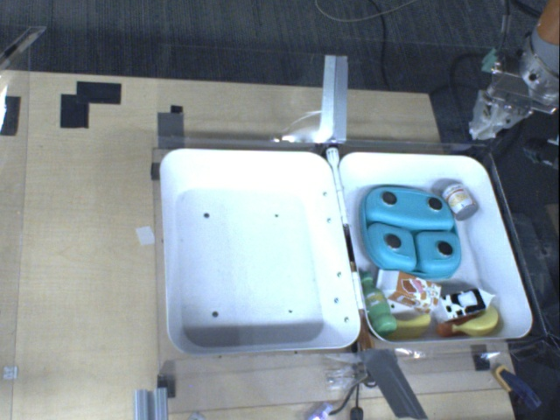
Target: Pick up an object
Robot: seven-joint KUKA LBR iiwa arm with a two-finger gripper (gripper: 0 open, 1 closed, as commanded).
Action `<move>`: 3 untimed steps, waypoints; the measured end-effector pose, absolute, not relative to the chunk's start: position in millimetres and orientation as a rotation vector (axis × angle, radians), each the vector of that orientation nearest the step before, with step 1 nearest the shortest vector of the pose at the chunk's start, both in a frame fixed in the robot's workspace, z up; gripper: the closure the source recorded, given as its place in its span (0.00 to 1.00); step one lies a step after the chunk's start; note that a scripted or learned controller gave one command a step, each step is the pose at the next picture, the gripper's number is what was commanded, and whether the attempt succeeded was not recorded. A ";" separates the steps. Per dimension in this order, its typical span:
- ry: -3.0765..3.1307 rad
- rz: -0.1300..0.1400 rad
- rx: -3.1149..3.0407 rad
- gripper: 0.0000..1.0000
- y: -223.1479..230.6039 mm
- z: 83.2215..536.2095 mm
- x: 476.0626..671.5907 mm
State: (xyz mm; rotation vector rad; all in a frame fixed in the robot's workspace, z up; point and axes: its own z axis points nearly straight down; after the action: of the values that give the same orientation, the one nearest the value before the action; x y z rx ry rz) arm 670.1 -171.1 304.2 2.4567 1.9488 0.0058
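The gripper (pixel 492 112) hangs beyond the right bin (pixel 503 226), finger state unclear; the approach seems unstarted, so it must next descend over the blue tray (pixel 411 230).

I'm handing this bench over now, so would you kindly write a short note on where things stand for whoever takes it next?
Gripper: raised at the upper right, beyond the far corner of the right bin; nothing is seen in it.
Things, all in the right bin: blue four-lobed tray in the middle, small can touching its far right corner, green bottle, printed carton, black-and-white toy and yellow pieces along the near edge.
Left bin: white, beside the right one.
Done: nothing lifted so far.
Left: choose an object, descend, grasp and lift. The can looks the least crowded.
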 end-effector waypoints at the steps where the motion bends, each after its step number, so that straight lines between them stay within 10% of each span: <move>1: 1.628 0.005 2.682 1.00 -193.3 304.5 670.0; 3: 1.189 0.005 2.905 1.00 -155.7 325.9 669.7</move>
State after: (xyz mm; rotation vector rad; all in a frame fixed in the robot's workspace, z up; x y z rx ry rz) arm 669.7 -155.7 325.9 2.9051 1.1886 0.0051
